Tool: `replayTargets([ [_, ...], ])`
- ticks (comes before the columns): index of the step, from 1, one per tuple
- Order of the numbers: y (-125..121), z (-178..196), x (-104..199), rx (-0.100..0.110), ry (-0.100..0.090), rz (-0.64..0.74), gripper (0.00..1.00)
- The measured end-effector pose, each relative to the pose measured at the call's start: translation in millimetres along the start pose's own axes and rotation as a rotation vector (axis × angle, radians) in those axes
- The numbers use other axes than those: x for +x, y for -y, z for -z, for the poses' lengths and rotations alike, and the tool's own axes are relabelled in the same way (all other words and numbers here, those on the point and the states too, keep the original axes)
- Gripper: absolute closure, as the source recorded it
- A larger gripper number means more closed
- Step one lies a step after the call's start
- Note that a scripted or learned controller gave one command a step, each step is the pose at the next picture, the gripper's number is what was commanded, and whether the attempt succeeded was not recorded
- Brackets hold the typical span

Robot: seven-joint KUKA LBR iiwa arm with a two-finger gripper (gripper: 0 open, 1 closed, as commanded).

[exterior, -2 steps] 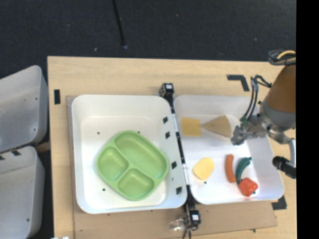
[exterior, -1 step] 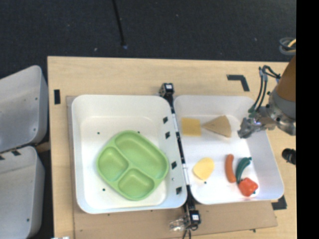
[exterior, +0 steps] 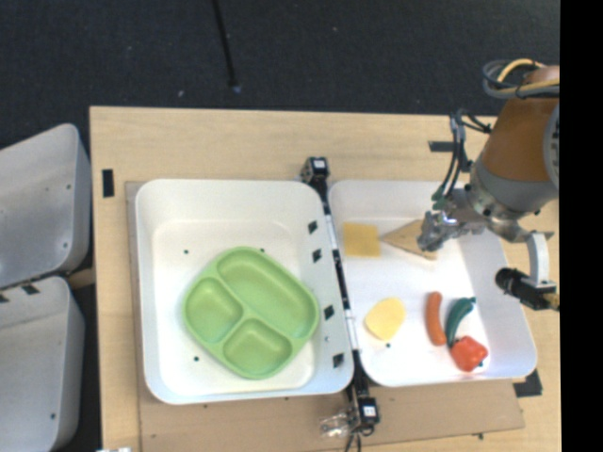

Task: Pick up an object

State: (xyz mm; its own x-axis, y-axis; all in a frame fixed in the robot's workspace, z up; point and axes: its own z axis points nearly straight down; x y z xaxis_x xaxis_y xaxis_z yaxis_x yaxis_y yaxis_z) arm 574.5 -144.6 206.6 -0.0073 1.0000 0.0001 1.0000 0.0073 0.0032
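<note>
Resting on the wooden desk (exterior: 236, 139), the left white bin (exterior: 151, 252) holds a green divided plastic plate (exterior: 250, 312). Over the right white bin (exterior: 499, 342), the jaws (exterior: 431, 235) touch a tan wedge (exterior: 407, 239); their opening I cannot tell.

My bench (exterior: 236, 144) is pale wood, and it stands on a dark, speckled floor (exterior: 113, 36). A thin black cable (exterior: 221, 31) runs across that floor toward the bench's far edge. Two white chairs (exterior: 38, 252) sit just beside the bench.
</note>
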Motion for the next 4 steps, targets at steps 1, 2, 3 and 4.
replayTargets([
  [1, -15.8, 5.8, 61.5, 0.0, -0.001, 0.0, 1.0],
  [2, -26.0, 20.2, 108.6, 0.001, -0.001, -0.001, 1.0],
  [3, -44.7, 32.4, 156.7, 0.0, -0.001, -0.001, 1.0],
  [4, -51.9, 40.6, 214.5, 0.001, -0.001, 0.0, 1.0],
])
